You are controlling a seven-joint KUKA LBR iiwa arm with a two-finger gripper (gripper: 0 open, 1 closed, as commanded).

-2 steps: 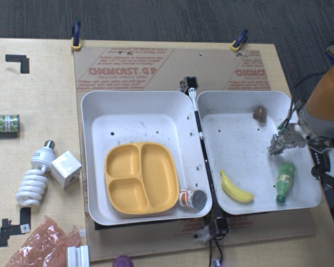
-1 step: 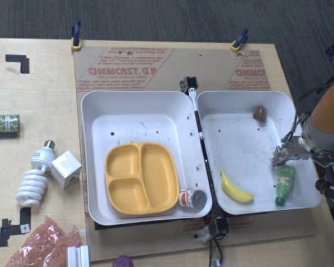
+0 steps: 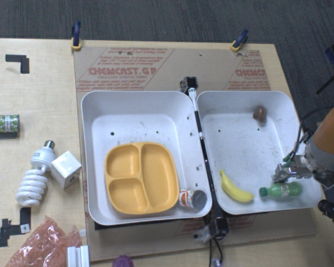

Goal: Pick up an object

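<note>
A: Which thing is it after?

B: Likely the bottle, lying on its side by the right bin's near right corner, just right of the banana.

A: And the gripper?

B: At the bin's right edge, just above the bottle. Whether it grips anything I can't tell.

A: So how should it go?

B: Come straight down across the bottle's body, clear of the wall, close squarely so it doesn't roll, then lift.
</note>
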